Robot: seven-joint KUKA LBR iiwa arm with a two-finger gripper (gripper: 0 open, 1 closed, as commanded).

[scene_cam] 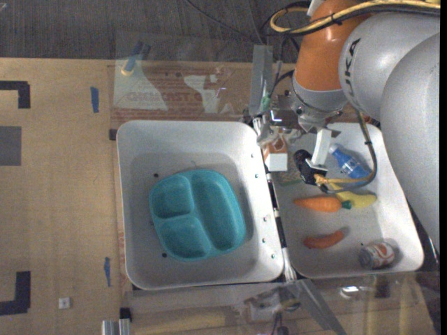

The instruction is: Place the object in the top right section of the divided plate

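right bin [401, 253]: can [378, 255] lower right, sausage [325, 239], carrot [318, 204], banana [357, 200], blue bottle [347, 161] | gripper [274, 145]: bin's upper left, above these; grip state cannot tell | left bin [133, 208]: teal divided plate [198, 214], mid-frame

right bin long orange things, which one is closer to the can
The lower one, the reddish-orange sausage-shaped piece, lies just left of the can. The carrot, brighter orange with a green tip, sits farther up the bin beside the banana.
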